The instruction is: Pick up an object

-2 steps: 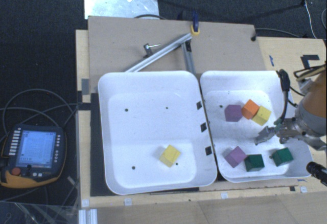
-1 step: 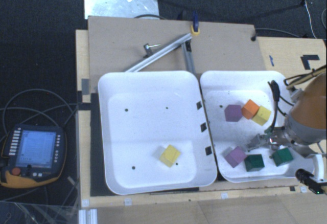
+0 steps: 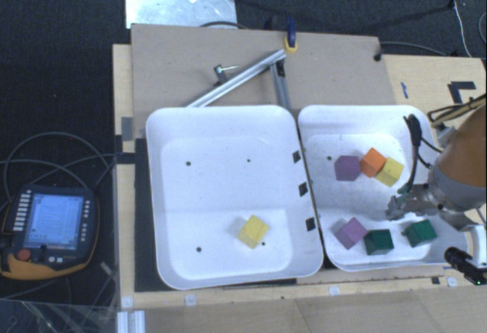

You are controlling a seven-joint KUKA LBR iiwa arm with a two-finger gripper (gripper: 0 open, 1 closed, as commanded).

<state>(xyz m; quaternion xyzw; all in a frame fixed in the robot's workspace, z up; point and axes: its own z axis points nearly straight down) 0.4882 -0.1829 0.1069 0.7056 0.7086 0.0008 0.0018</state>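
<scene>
The right bin (image 3: 319,126) holds several blocks. A purple block (image 3: 347,168), an orange block (image 3: 373,162) and a yellow block (image 3: 390,172) cluster near its middle. Along its front lie a second purple block (image 3: 351,233), a dark green block (image 3: 378,241) and a green block (image 3: 420,233). One yellow block (image 3: 253,231) lies alone in the left bin (image 3: 175,134). My gripper (image 3: 401,207) hangs over the right bin's right side, just above and between the dark green and green blocks, below the yellow one. No block is visibly in it.
A metal rod (image 3: 240,77) lies on the brown board behind the bins. A teach pendant (image 3: 47,229) with cables sits on the floor at the left. The arm's grey and orange wrist (image 3: 460,172) covers the right bin's right rim.
</scene>
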